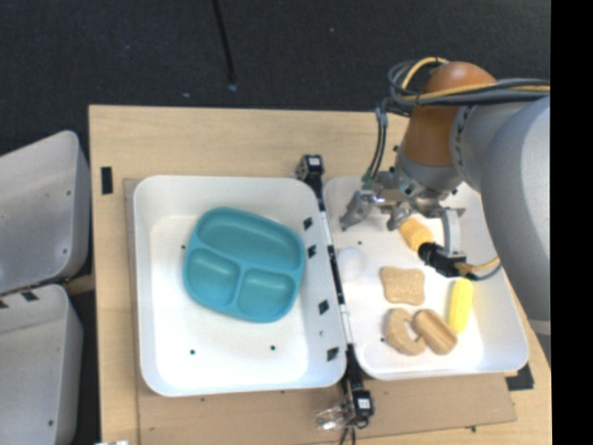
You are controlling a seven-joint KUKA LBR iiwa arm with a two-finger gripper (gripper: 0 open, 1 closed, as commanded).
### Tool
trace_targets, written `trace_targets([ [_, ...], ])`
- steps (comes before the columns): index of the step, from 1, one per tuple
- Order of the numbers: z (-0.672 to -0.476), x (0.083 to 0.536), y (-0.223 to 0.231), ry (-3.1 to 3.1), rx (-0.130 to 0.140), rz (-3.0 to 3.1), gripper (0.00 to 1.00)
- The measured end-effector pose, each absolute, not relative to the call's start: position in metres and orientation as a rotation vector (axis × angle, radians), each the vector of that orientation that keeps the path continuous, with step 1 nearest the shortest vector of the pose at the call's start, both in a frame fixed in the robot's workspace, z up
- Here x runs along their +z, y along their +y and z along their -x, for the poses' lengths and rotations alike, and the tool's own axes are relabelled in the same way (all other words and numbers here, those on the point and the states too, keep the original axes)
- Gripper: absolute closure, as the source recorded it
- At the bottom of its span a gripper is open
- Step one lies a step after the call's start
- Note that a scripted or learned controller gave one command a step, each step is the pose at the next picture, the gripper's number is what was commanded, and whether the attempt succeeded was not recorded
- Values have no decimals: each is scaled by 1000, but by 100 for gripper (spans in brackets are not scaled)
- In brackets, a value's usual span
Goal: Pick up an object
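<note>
My gripper [375,215] hangs over the far end of the right bin [491,350], pointing down. Its grey fingers [353,212] stand apart, open, with bare white bin floor between them. An orange-yellow piece [414,233] lies just right of the gripper, close to one finger. Farther toward the front lie a tan toast slice [403,286], a yellow corn-like piece [460,306], a brown roll [435,332] and a round tan biscuit [399,333]. None of them is between the fingers.
A teal divided plate [245,263] lies in the left bin [157,341]. A ridge with black clips [331,276] separates the two bins. Black and yellow cable [456,265] trails from the wrist across the right bin's far side. The arm's grey body covers the right edge.
</note>
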State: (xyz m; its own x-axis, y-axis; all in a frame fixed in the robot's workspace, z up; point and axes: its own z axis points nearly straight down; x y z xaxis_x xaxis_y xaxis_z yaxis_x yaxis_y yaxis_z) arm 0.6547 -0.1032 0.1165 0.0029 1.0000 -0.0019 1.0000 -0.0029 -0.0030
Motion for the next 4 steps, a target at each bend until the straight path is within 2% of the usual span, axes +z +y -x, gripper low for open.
trace_targets([
  [1, -655, 101, -104, -2217, 3, 2228, 0],
  [2, -656, 113, -105, -2215, -2, 2233, 100],
  [3, -660, 157, -107, -2218, -5, 2231, 100],
  [4, -655, 218, -114, -2220, -6, 2233, 100],
])
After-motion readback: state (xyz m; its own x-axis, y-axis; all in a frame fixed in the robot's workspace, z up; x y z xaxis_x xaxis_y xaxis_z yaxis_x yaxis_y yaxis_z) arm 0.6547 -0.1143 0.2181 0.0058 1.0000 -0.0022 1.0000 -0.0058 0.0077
